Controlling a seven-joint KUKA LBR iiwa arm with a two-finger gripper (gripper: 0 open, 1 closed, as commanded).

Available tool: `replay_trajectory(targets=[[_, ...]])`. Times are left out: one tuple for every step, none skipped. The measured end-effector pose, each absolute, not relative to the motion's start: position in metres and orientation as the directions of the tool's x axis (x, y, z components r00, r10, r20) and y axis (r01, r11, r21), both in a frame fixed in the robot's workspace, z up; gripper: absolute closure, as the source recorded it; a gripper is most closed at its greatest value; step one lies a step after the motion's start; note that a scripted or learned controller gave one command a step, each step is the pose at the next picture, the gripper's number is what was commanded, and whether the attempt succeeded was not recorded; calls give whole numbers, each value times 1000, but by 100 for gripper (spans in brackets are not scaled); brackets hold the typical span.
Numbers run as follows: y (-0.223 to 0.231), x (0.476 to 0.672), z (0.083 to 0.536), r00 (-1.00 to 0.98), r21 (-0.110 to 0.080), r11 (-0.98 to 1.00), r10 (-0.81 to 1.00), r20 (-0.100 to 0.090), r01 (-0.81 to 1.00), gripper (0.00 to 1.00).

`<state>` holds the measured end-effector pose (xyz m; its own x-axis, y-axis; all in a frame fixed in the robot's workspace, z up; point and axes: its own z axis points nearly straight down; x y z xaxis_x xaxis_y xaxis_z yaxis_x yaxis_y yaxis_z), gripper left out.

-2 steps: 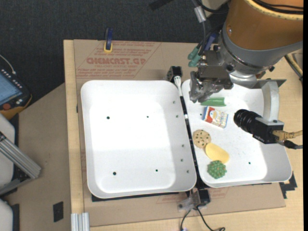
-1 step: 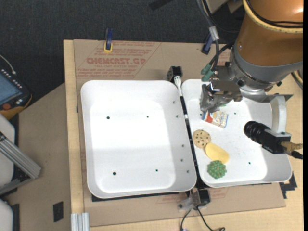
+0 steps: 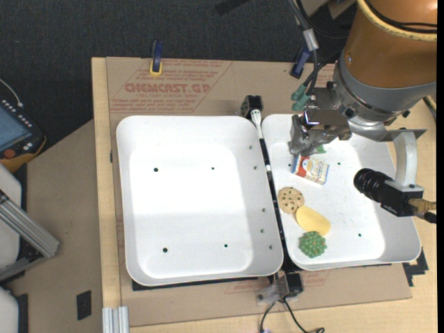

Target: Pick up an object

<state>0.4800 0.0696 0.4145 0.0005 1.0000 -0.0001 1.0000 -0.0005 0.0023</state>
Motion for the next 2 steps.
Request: replay_trajectory(targets=[[70,481,425,0,4,0,1000,0,1000,100],[70,481,435,0,6,0,1000,0,1000,100]])
